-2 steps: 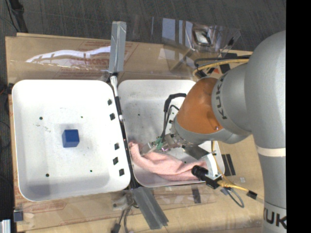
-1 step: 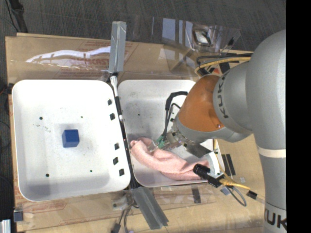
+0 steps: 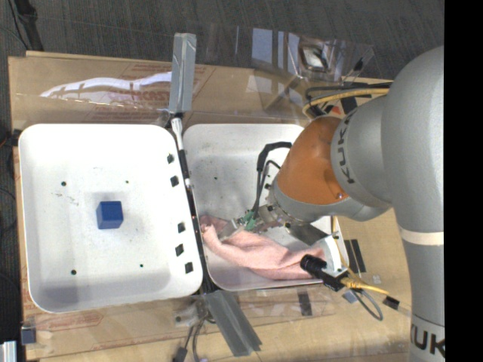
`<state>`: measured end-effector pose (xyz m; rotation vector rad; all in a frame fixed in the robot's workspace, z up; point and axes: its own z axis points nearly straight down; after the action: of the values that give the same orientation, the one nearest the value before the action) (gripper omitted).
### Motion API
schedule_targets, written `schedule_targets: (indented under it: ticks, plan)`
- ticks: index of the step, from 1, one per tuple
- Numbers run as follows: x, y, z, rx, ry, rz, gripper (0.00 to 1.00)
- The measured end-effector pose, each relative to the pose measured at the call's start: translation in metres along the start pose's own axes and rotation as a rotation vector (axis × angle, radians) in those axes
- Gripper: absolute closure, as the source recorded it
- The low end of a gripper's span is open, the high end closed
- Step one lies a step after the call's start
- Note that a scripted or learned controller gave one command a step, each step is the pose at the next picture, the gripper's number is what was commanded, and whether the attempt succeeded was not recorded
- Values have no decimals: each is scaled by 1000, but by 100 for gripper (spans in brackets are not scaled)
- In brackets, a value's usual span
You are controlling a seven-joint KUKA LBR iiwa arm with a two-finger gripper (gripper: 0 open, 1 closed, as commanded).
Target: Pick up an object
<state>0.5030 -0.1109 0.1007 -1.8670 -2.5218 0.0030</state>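
Camera view: pink cloth (image 3: 260,253) long axis left-right, right bin (image 3: 226,145); fingers' (image 3: 253,219) state unclear.

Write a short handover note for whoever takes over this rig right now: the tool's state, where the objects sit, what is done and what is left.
Tool: low in the right white bin, at the upper edge of the crumpled pink cloth; the arm's wrist hides much of it, so a grasp cannot be confirmed.
Objects: the pink cloth lies along the near side of the right bin. The small blue cube sits alone in the left white bin, left of centre.
Done: the arm has reached the cloth.
Left: nothing shows as lifted; the pick is yet to be completed and checked.
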Motion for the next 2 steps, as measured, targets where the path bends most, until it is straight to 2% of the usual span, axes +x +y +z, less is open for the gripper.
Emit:
schedule_targets:
  ticks: [1,2]
  plan:
    - [0,1,-9,2,0,-6,100]
    - [36,72,-176,-5,-2,65,100]
